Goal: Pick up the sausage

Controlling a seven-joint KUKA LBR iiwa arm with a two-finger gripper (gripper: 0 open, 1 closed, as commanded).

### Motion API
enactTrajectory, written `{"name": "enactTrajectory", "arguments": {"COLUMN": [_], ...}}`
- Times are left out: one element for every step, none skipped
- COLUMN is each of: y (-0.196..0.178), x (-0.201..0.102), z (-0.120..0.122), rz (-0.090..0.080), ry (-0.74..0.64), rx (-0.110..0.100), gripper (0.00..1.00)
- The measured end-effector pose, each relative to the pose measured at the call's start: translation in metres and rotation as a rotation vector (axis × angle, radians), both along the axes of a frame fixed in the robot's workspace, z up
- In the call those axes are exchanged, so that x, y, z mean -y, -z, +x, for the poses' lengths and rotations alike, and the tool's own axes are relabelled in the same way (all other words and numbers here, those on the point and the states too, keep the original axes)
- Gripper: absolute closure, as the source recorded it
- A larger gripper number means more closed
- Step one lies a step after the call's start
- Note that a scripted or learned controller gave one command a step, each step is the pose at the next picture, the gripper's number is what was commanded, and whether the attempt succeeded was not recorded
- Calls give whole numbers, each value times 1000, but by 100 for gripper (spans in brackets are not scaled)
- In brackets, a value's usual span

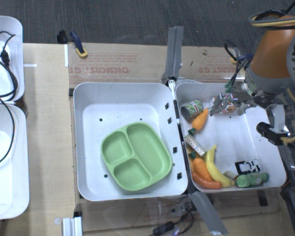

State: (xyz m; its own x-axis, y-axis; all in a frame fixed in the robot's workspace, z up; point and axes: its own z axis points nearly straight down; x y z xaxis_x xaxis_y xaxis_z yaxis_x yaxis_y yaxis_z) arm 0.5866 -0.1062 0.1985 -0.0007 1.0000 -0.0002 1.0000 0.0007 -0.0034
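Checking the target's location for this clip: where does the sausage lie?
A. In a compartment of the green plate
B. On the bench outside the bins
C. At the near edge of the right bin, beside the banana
C: the sausage lies along the right bin's near wall, next to the banana.

A robot lab: an industrial arm (pixel 275 48) over a cardboard-topped bench (pixel 118 63), two white bins (pixel 83 132) with toy food (pixel 210 167), loose cables (pixel 2 73), a clamp (pixel 77 44).

The plate (pixel 135 156) lies in the left bin (pixel 88 132). In the right bin (pixel 265 146), the can (pixel 191 108) sits behind a carrot (pixel 200 119); the banana (pixel 214 167) lies in front, the sausage (pixel 204 182) before it.
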Motion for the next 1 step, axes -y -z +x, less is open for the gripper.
{"name": "enactTrajectory", "arguments": {"y": [107], "x": [38], "z": [18], "rz": [0], "ry": [5], "rx": [2], "gripper": [0]}}
